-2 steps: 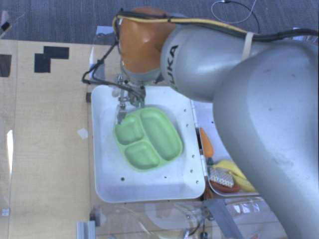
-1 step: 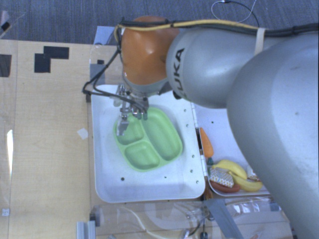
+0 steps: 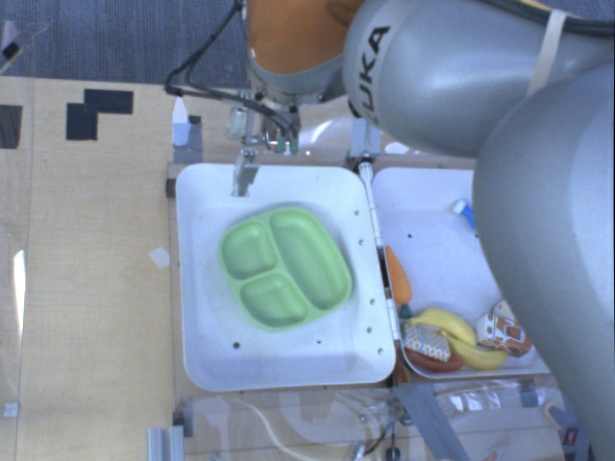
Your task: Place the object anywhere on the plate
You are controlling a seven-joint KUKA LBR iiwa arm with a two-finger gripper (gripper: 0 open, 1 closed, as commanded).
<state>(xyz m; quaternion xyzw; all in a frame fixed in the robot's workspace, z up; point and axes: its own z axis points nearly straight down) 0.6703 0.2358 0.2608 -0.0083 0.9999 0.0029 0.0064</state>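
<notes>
- Camera view looked down at a slant on two white bins side by side on the bench [image 3: 86, 286].
- Held a green plate [image 3: 285, 267] with three compartments near the middle of the left bin [image 3: 207, 353], nothing lying in any compartment.
- Reached in from the right, over the right bin [image 3: 432, 248], as a grey arm [image 3: 461, 65] with an orange band [image 3: 298, 17].
- Hung the jaws [image 3: 244, 173] above the far-left corner of the left bin, apart from the plate's far edge.
- Showed one thin finger [image 3: 245, 176] pointing down; could not tell how far open the jaws were, nor anything caught between them.
- Kept the objects in the right bin: a carrot [image 3: 398, 279] along its left wall, a banana [image 3: 461, 336] near the front, a patterned item [image 3: 430, 344] touching the banana, a small carton [image 3: 506, 328] beside it, a blue bit [image 3: 465, 211] further back.
</notes>
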